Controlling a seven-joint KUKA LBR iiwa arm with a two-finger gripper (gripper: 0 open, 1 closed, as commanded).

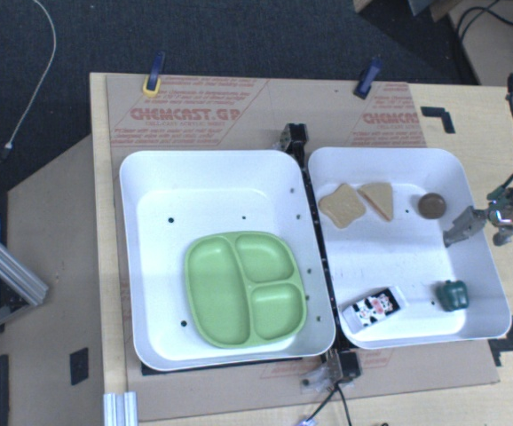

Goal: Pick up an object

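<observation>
The right bin (390,269) holds several small objects. Two tan bread-like slices (343,206) (378,200) lie side by side near its back left. A brown round piece (431,206) sits at the back right. A teal object (453,295) rests near the front right wall, and a black-and-white packet (372,307) lies at the front. My gripper (484,223) hangs over the right rim of this bin, just right of and slightly in front of the brown piece, with nothing visibly held.
The left bin (150,238) contains a green divided plate (244,287). A black clamp (294,137) joins the bins at the back. Blue and yellow clips (153,76) (367,78) hold the cardboard sheet along the bench's far edge.
</observation>
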